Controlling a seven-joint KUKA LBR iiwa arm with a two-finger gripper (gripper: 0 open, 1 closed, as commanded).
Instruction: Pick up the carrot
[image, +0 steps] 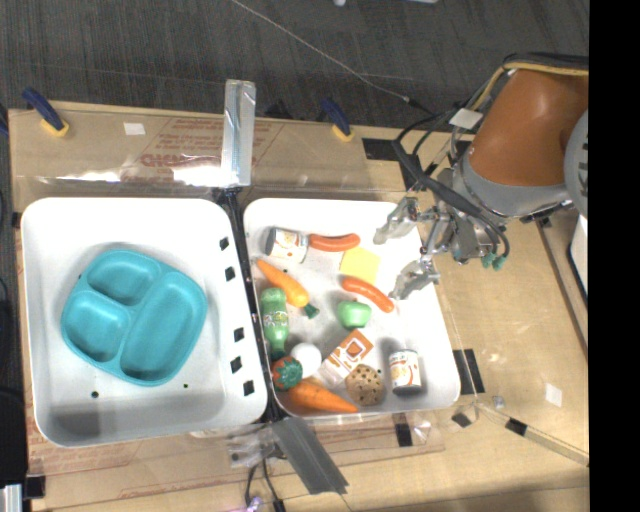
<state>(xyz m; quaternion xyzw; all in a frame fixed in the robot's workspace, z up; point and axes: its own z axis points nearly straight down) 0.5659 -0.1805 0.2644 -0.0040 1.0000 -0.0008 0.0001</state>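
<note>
Camera view: fingers (397, 232) spread over right bin (440, 330).

A pale wooden worktop (540, 340) carries black tape marks; beyond its far edge lies dark grey carpet (120, 45).

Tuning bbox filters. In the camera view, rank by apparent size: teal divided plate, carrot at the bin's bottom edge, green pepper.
1. teal divided plate, by far the largest.
2. carrot.
3. green pepper, smallest.

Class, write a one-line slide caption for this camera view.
Open end effector hovers over the right bin's far edge, carrot lying untouched at the near edge.
</note>
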